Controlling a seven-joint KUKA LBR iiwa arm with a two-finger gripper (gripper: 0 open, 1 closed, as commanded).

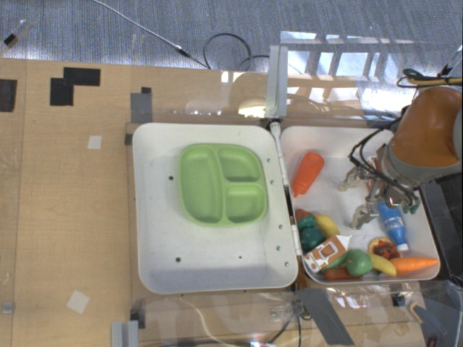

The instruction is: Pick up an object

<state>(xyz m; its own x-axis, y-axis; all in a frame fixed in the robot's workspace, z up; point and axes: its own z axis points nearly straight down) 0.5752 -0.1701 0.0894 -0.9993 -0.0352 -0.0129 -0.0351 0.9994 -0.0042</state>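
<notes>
My gripper [357, 198] hangs over the right bin [329, 144], below the orange-banded wrist [432, 125]. Its two metal fingers [351, 180] stand apart, open, with bare white bin floor between them. A blue bottle [394, 225] lies just right of the lower finger. To the gripper's left an orange carrot-shaped toy [307, 172] rests near the bin divider. A pile sits along the bin's front: a dark green piece [309, 231], a yellow banana [326, 225], a small printed box [325, 254], a green pear [358, 262] and a long carrot [414, 264].
The left bin [155, 259] holds a light green divided plate [223, 184]. A metal frame [340, 56] stands behind the right bin. Cables [224, 49] trail across the back. Tan benchtop [65, 215] lies to the left.
</notes>
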